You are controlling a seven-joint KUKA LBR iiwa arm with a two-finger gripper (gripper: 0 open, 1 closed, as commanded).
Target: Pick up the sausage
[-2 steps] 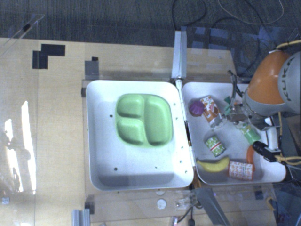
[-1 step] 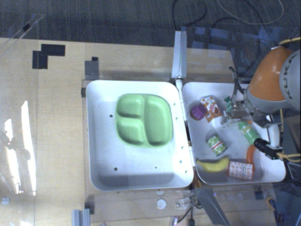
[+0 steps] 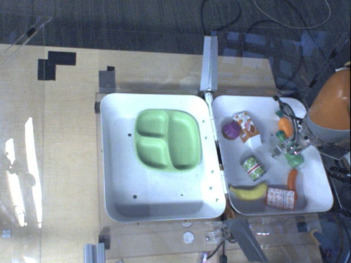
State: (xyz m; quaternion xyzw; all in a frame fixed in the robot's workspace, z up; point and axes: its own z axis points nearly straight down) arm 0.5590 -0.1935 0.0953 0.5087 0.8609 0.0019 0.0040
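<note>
Left bin: the shallow white left bin (image 3: 109,163) holds a light green plastic plate (image 3: 167,138) with three sections.
Right bin: the shallow white right bin (image 3: 323,196) holds the toy food.
Sausage: the small orange-red sausage (image 3: 292,178) lies near the right wall of the right bin, just above the red patterned box (image 3: 281,197).
Other food: a yellow banana (image 3: 248,192) lies by the front wall, touching the red patterned box. A small green and white can (image 3: 253,167) sits just above the banana. A purple round toy (image 3: 231,130) touches a white and brown carton (image 3: 247,127) near the back.
Desk: the light wooden desk (image 3: 55,147) carries both bins. Dark carpet (image 3: 109,15) with thin cables lies behind it.
Arm: the grey arm with the orange band (image 3: 331,107) reaches in from the right.
End effector: the end effector (image 3: 290,147) hangs low over the right side of the right bin, just above the sausage. I cannot tell how it is set. Small orange and green bits show near it.
</note>
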